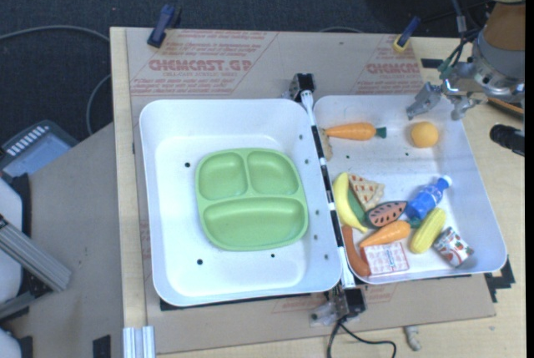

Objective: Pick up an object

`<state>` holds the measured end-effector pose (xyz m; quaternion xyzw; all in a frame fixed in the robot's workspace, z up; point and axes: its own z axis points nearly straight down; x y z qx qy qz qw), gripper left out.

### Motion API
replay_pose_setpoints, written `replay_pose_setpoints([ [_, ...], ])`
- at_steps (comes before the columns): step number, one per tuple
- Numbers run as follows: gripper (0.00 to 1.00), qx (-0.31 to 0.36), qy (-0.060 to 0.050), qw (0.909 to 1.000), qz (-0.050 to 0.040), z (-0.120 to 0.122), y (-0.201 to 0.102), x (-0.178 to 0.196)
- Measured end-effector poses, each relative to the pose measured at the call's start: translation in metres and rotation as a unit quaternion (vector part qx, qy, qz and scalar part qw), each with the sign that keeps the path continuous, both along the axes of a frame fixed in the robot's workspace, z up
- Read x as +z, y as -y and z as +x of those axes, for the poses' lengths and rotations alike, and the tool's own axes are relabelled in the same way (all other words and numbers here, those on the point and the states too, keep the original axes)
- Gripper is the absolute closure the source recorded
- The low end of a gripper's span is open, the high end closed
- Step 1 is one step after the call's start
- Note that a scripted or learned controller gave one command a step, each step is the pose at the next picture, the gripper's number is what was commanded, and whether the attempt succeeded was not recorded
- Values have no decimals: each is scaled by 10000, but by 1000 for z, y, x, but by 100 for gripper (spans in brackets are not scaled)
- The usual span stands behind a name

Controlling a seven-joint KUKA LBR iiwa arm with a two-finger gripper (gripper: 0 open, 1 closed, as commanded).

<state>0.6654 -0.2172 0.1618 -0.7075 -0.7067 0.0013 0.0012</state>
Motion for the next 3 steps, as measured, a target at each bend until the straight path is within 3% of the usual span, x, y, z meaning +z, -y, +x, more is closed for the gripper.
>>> replay_pose_setpoints([
  [1, 0, 18, 5, 10000, 25, -17, -3, -73],
  [2, 100, 17, -31, 10000, 9, -18, -1, -63],
  [3, 0, 19, 10, 10000, 8, -16, -2, -61],
])
